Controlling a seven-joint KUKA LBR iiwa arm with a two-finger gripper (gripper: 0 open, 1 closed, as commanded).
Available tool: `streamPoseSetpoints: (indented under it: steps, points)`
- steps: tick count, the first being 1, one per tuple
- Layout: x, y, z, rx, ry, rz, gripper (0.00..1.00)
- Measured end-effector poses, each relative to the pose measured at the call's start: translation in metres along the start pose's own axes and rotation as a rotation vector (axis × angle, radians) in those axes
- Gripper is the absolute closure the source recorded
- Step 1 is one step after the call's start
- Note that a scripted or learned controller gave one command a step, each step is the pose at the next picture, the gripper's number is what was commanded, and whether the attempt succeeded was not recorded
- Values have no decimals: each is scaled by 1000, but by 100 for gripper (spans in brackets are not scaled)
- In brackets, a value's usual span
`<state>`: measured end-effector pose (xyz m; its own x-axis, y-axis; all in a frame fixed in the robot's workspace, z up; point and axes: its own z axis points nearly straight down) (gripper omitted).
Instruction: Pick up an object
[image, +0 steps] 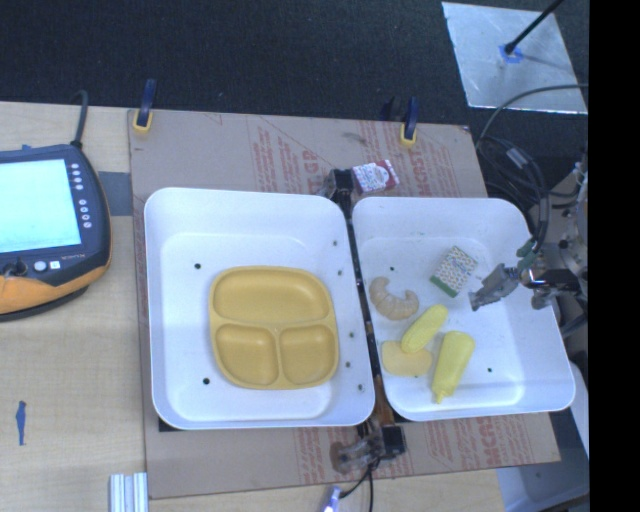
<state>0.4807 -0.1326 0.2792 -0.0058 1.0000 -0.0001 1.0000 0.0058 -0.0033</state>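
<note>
The right bin (500, 395) holds a tan croissant-shaped piece (392, 299), a yellow corn cob (424, 327), a second yellow cob (451, 364), a pale yellow flat piece (404, 360) and a small speckled green-white block (455, 269). My gripper (492, 288) hangs over the right side of this bin, just right of the speckled block, its grey fingers pointing left. Nothing shows between them. The arm comes in at the right edge.
The left bin (170, 300) carries a yellow three-compartment plate (272, 325). A teach pendant (45, 220) lies at the far left. A small red-and-white packet (373, 177) sits behind the bins. Clamps and cables line the cardboard edges.
</note>
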Motion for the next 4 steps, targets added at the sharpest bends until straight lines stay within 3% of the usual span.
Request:
streamPoseSetpoints:
  steps: [1, 2, 3, 4]
  points:
    - [13, 20, 93, 2, -1, 0, 0]
    - [-15, 93, 188, 2, -1, -1, 0]
    - [11, 36, 188, 2, 0, 1, 0]
    - [-65, 128, 186, -2, -1, 2, 0]
